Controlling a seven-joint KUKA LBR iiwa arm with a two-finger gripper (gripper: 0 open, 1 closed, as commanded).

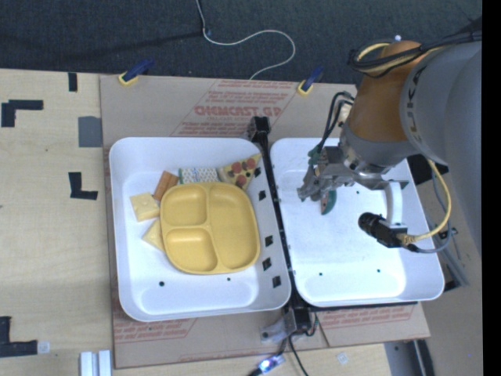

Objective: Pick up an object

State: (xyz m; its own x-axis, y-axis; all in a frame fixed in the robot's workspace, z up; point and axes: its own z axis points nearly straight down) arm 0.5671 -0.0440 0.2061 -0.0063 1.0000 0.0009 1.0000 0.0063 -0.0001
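My gripper (316, 195) hangs low over the upper left part of the right bin (352, 280), close to the divider between the bins. A small dark green object (329, 203) shows right at its tip; whether it is gripped is unclear. In the left bin (133, 288) a yellow divided plate (210, 227) lies on top of other pieces. A tan square (144, 207), an orange-brown piece (165, 184), a speckled item (197, 175) and a pizza-like wedge (241, 171) stick out around it.
The arm's orange band (383, 100) and grey body cover the right bin's upper right. A black connector with a yellow cable (381, 229) hangs over the right bin's middle. A white cable (250, 41) loops on the dark mat behind the bins.
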